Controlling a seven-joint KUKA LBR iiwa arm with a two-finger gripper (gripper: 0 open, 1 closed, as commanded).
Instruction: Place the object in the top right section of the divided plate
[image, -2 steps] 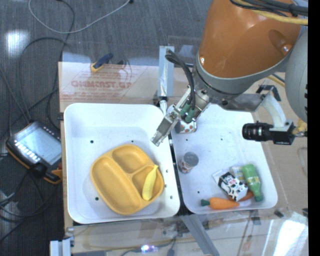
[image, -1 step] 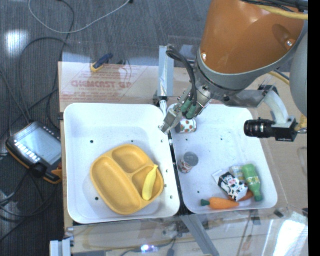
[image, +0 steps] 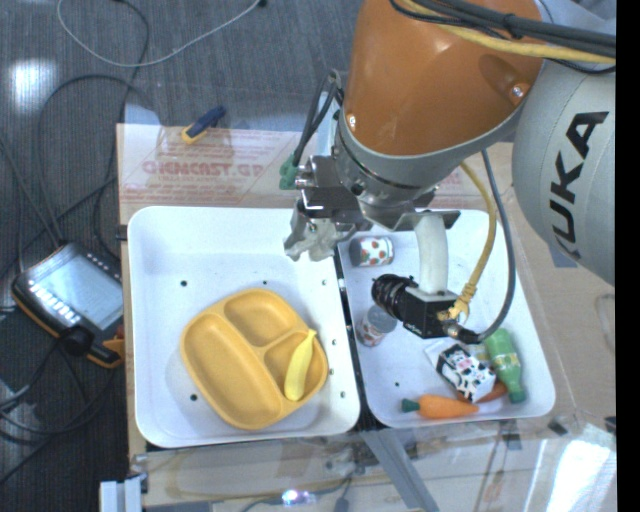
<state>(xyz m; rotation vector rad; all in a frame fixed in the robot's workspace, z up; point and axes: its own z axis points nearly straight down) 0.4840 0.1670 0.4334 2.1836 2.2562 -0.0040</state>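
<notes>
Claw (image: 318, 238) state indeterminate (above bin divider); banana (image: 299, 365) lies in yellow divided plate (image: 225, 375), left bin (image: 160, 260).

Left bin (image: 160, 300): yellow divided plate (image: 235, 375), banana (image: 299, 366) in its right section.
Right bin (image: 530, 385): carrot (image: 447, 407), green bottle (image: 505, 364), cow toy (image: 466, 371), small cup (image: 377, 325).
Pincer (image: 310, 243): over the bins' divide.

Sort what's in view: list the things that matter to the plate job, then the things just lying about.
Job:
divided plate
banana lying in it
pincer

Lying about:
carrot
green bottle
cow toy
spotted cup
</notes>
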